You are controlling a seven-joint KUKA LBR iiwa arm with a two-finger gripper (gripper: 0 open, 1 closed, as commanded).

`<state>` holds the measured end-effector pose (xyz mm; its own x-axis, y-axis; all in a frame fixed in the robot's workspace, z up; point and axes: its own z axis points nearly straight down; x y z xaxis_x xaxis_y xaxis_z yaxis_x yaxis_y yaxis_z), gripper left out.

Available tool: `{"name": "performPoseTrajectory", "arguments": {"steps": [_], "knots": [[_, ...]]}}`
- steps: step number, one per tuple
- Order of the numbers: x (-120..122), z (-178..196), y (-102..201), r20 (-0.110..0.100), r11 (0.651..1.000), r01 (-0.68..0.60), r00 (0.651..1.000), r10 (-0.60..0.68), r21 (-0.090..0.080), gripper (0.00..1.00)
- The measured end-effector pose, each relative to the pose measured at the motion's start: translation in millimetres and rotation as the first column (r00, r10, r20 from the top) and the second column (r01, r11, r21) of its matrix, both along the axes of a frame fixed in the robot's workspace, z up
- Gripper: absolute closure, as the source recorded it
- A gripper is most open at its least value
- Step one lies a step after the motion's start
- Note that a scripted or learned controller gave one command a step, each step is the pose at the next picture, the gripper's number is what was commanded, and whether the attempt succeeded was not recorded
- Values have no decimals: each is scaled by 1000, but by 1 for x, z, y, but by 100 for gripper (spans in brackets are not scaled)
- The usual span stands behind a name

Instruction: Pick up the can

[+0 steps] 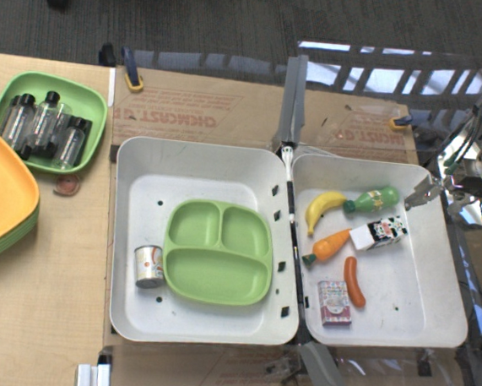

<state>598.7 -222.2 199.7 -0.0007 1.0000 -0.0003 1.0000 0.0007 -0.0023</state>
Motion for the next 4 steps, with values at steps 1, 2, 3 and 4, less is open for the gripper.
{"name": "performPoseTrajectory", "arguments": {"steps": [1,2,3,4], "knots": [[55,-83,51,4,984,-178,984,178,-3,0],[24,-108,94,1,985,-170,985,170,0,0],[49,-108,116,-3,1000,11,1000,-11,-3,0],[10,-108,128,1,997,-76,997,76,0,0]]}}
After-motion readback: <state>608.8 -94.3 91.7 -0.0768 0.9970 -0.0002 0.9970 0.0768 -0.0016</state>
